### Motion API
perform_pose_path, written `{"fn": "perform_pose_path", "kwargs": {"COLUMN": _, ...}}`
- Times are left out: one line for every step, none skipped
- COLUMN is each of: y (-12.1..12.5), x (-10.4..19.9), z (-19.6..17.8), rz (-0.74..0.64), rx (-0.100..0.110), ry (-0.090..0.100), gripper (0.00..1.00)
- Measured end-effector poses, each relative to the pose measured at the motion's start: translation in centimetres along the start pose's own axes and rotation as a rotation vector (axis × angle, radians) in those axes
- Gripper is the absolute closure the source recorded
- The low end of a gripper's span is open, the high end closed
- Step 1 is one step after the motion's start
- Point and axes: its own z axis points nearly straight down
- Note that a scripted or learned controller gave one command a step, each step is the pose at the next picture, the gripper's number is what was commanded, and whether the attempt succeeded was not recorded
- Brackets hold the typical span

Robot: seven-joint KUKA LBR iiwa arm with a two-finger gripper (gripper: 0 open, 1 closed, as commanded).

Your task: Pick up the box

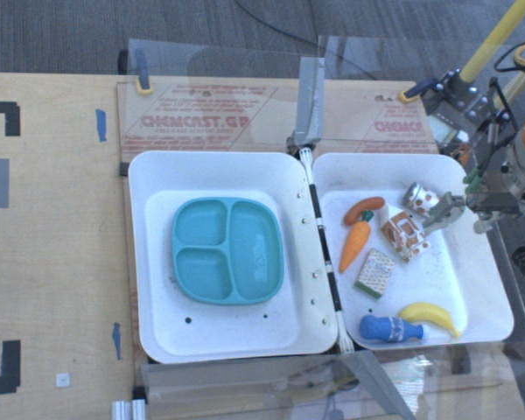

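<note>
One box [374, 274] beside orange carrot [355, 244]

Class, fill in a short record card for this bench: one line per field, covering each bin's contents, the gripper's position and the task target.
left bin: teal divided plate
right bin: sausage, carrot, green box, patterned box, silver can, banana, blue bottle
gripper: over the right bin, beside the patterned box and silver can
grasp: nothing visibly between the fingers
task target: a box, not yet lifted
</note>
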Motion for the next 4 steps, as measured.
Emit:
{"fn": "perform_pose_path", "kwargs": {"y": -0.7, "x": 4.0, "z": 18.1, "rz": -0.166, "rx": -0.001, "ry": 0.000, "gripper": 0.00}}
{"fn": "perform_pose_path", "kwargs": {"y": -0.7, "x": 3.7, "z": 17.3, "rz": -0.159, "rx": 0.000, "ry": 0.000, "gripper": 1.00}}
{"fn": "perform_pose_path", "kwargs": {"y": -0.7, "x": 3.7, "z": 17.3, "rz": -0.159, "rx": 0.000, "ry": 0.000, "gripper": 0.00}}
{"fn": "perform_pose_path", "kwargs": {"y": 4.4, "x": 3.0, "z": 19.3, "rz": -0.281, "rx": -0.012, "ry": -0.002, "gripper": 0.00}}
